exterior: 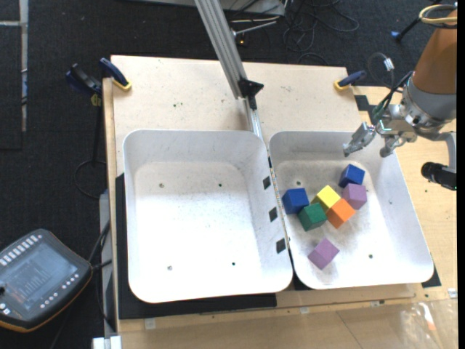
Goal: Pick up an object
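Several small cubes lie in the right bin (407, 238): a blue one (352, 174) near the back, a purple one (354, 195), a yellow one (328, 196), an orange one (340, 212), a green one (313, 215), another blue one (295, 200) and a purple one (323, 253) apart toward the front. My gripper (372, 143) hangs over the bin's back right part, above and behind the far blue cube, its two fingers spread apart with nothing between them.
The left bin (138, 166) stands beside the right one. A slanted metal pole (218, 31) crosses the back of the bench. Clamps sit at the bench's back corners (116, 75). A teach pendant (36, 278) lies at the lower left.
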### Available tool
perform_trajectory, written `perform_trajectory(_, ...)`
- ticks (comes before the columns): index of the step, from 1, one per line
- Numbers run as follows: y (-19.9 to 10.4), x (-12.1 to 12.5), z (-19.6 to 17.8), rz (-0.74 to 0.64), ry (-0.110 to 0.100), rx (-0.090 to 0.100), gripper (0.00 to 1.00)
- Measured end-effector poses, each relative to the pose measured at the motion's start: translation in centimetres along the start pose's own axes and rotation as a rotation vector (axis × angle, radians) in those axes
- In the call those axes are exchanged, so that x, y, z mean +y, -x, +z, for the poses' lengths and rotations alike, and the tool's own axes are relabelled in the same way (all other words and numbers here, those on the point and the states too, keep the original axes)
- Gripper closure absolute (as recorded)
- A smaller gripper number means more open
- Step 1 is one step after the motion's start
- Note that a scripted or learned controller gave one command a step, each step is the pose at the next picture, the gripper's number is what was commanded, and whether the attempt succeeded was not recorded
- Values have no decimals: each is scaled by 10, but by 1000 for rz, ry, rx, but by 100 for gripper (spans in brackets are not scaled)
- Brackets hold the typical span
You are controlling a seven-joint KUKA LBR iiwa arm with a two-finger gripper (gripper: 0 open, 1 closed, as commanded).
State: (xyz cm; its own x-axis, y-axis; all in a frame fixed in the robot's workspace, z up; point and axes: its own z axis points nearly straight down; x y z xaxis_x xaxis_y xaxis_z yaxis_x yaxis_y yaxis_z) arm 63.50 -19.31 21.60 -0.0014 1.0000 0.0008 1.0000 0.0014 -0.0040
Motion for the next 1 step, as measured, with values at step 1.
perform_trajectory(1,0,1,-3,-2,3,-1,0)
